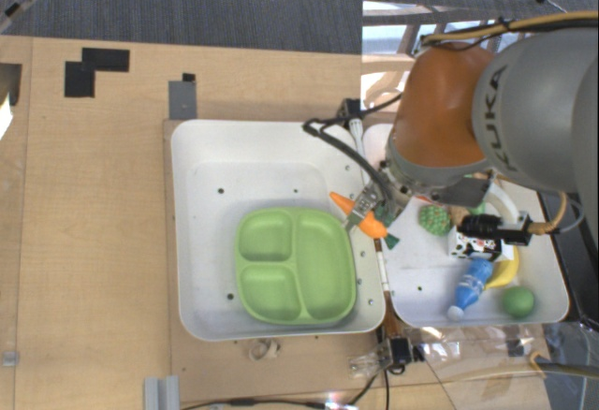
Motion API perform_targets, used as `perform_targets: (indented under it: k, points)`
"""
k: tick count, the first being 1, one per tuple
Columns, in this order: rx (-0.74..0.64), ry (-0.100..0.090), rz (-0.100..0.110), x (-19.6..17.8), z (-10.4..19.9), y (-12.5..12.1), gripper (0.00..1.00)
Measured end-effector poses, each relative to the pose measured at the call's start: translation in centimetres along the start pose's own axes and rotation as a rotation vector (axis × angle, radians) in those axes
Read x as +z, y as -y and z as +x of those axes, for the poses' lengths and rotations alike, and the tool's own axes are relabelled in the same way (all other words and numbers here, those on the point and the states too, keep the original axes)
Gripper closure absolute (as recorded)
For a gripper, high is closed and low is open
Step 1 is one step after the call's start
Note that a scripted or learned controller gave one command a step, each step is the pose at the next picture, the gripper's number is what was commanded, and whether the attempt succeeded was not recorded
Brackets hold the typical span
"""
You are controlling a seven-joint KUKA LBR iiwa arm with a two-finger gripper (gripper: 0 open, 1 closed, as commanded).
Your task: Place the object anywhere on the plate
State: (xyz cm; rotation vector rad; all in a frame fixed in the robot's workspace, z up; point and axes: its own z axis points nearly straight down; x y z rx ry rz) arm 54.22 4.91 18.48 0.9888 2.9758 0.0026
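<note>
An orange plastic carrot (359, 213) sits by my grey-and-orange arm (487, 109). Left lies a light-green divided plate (295, 265) in a white bin (201, 212); right, a blue bottle (471, 284), green ball (518, 302), yellow banana (508, 270).

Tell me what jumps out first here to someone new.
The big grey arm with its orange band fills the upper right, over the seam between the two bins. A green plate with three compartments lies in the left bin. An orange carrot sits at the gripper, just off the plate's upper right edge; the right bin holds a blue bottle and small toys.
</note>
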Motion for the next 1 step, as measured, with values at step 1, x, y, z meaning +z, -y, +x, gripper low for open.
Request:
perform_targets:
  k: [1]
  points:
    - [0.0,0.0,0.0,-0.01,-0.01,0.0,0.0]
